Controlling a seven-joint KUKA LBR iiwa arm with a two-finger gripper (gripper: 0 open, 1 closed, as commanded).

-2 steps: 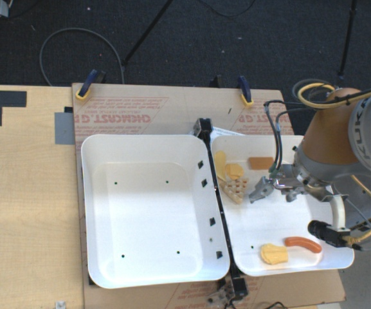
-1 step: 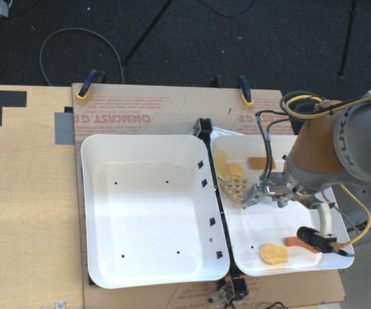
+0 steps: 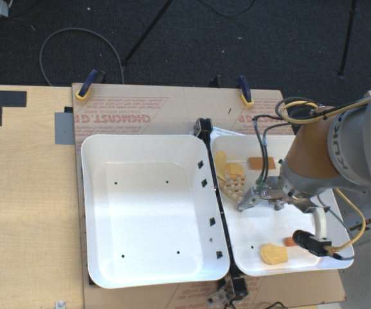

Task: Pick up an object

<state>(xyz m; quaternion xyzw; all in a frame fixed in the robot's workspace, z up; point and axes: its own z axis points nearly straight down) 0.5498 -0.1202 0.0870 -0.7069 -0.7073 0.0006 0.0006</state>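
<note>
Objects for picking lie in the right-hand white bin (image 3: 236, 266): a pale yellow waffle-like piece (image 3: 232, 186) near the bin's left wall, a smaller yellow chunk (image 3: 235, 169) just behind it, an orange block (image 3: 261, 163) toward the back, a rounded yellow lump (image 3: 274, 254) near the front edge, and a small orange-red bit (image 3: 289, 241) just beside that lump. The gripper (image 3: 248, 201) hangs low over the middle of this bin, its metal fingers pointing left toward the waffle-like piece; whether its jaws are open or closed cannot be told, and nothing is seen between them. The grey arm with its orange band (image 3: 314, 153) reaches in from the right, with yellow and black cables looping around it. The left-hand white bin (image 3: 92, 172) sits beside it, touching along a black divider. Both bins rest on a cardboard sheet (image 3: 140, 108) clamped at the back by two blue-and-yellow clamps (image 3: 89, 85); red printing on the cardboard appears upside down and reads roughly "CHEMCAST".
</note>
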